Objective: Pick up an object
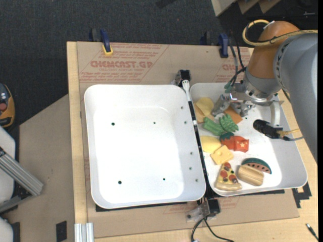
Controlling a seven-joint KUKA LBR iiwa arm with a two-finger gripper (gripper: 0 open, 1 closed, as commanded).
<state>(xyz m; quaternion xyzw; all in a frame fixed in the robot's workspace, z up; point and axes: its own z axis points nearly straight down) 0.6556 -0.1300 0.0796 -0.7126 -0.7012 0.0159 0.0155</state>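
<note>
The right bin (pixel 290 173) holds several toy foods: a pale yellow piece (pixel 204 106), a green leafy piece (pixel 218 126), an orange piece (pixel 232 118), a red pepper (pixel 236 143), a yellow cheese wedge (pixel 221 155), a yellow lemon-like piece (pixel 209 144), a pizza slice (pixel 228 177), a hot dog bun (pixel 251 175) and a watermelon slice (pixel 257 164). My gripper (pixel 228 105) hangs low over the bin's far part, right above the orange and green pieces. Nothing shows between its fingers.
The left bin (pixel 96 135) lies beside the right one, sharing a middle rim. Both sit on a brown board held by blue clamps (pixel 106 40) at the back. The grey arm (pixel 298 59) comes in from the right over the right bin's far corner.
</note>
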